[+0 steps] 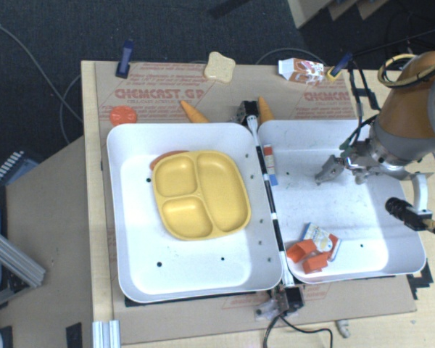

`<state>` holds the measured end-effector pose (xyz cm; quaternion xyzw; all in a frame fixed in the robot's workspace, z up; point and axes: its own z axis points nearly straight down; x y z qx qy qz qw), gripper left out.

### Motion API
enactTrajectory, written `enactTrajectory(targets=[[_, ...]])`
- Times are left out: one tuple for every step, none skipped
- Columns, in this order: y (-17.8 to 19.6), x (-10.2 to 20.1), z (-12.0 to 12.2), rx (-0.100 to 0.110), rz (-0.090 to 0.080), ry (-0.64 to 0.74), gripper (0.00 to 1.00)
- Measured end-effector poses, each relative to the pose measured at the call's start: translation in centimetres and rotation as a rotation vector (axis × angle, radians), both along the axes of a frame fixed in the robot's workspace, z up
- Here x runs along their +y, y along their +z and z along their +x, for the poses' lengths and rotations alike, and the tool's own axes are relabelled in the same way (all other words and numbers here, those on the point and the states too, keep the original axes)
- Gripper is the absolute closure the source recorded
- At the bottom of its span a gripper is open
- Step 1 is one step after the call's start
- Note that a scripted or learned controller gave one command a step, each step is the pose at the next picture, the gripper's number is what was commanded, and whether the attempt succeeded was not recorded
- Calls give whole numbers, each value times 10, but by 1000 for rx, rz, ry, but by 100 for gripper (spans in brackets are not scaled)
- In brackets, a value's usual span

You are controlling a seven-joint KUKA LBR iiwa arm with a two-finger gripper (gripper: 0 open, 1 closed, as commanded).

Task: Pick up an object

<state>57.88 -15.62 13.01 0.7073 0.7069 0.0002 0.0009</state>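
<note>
In the right bin point(391, 263), near its front edge, lie two orange-red blocks point(308, 257) with a small pale packet point(320, 238) against them. My gripper point(344, 172) hangs over the back half of that bin, well behind the blocks. It is open, its two fingers spread apart with nothing between them. The left bin point(130, 216) holds a yellow divided plate point(201, 194), and a reddish thing point(164, 159) peeks out from under the plate's back left edge.
Behind the bins on the cardboard lie a blue clip point(123, 58), an orange disc point(122, 114), a toy bread slice point(219, 66), two carrots point(193, 112), and a small carton point(302, 69). Marker pens point(267, 167) lie along the divide between the bins.
</note>
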Motion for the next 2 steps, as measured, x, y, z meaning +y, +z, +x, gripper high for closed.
enactTrajectory(targets=[[-46,1,84,3,1,1,0],[-7,-6,3,2,0,0,0]])
